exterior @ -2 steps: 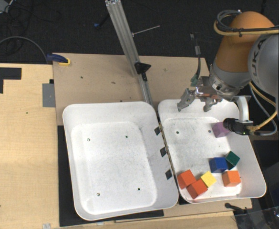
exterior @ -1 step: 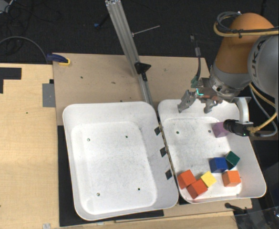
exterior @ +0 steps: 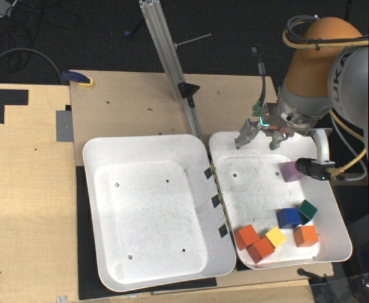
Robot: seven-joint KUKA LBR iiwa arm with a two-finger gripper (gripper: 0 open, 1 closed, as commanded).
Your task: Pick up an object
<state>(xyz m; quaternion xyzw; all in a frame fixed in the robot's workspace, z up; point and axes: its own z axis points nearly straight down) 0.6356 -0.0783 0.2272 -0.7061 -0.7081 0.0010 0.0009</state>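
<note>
- Over the right bin's [exterior: 335, 248] far end, the gripper [exterior: 260, 137] hangs with jaws wide, holding nothing.
- Blocks cluster near the front edge; the purple block [exterior: 291, 171] lies nearest.
- Approach step: next, descend over one block.

White bins [exterior: 147, 265]; purple block [exterior: 291, 171]

We see the arm [exterior: 335, 62] cut off at the right edge; the purple block [exterior: 291, 171] sits partly hidden behind it.

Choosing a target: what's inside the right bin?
Right bin: purple block, blue block, green block, yellow block, three orange blocks. The gripper hovers above.
</note>
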